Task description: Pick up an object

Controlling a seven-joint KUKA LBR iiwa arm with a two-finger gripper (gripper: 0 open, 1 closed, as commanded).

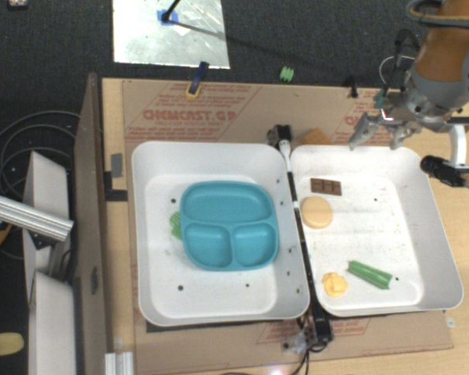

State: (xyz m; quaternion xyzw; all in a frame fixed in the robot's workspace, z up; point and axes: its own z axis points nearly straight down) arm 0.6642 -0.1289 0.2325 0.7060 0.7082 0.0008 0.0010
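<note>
The arm is reaching in from the right, and its gripper (pixel 381 135) is hanging over the far rim of the right bin (pixel 434 209), near that bin's back edge. Its two fingers (pixel 361 133) are spread apart, released, with nothing between them.

Inside the right bin, a brown chocolate bar (pixel 325 186) is lying near the back, and a round tan cookie (pixel 316 212) is sitting just in front of it. Toward the front, a small yellow piece (pixel 334 283) is lying beside a green pepper (pixel 370 274). All four are lying well apart from the gripper.

The left bin (pixel 152 209) is holding a blue divided plate (pixel 229 225), and a green object (pixel 175 224) is peeking out at the plate's left edge. Both bins are sitting side by side on the brown surface (pixel 187 116).
</note>
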